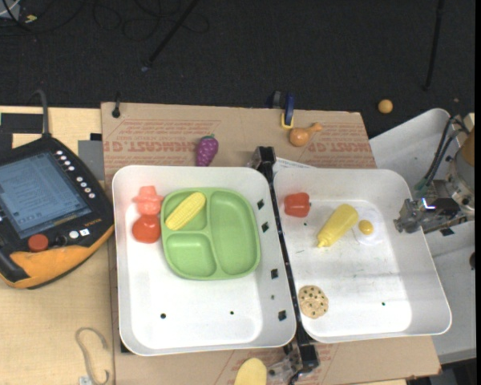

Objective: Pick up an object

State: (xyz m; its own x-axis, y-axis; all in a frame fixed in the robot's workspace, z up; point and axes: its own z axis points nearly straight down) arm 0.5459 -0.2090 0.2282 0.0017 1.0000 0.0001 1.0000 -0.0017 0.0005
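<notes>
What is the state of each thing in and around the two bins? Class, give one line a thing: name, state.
Green tray: flat in the left bin.
Corn cob: lying in a tray compartment.
Tomato: in the left bin, beside the tray.
Mustard bottle: lying on its side in the right bin.
Red pepper: in the right bin.
Cookie: flat in the right bin.
Gripper: at the right bin's right edge, holding nothing.

Dark carpeted floor (224, 38) with black cables (144, 14) fills the upper frame; the pale wooden desk (40, 327) shows at lower left.
</notes>
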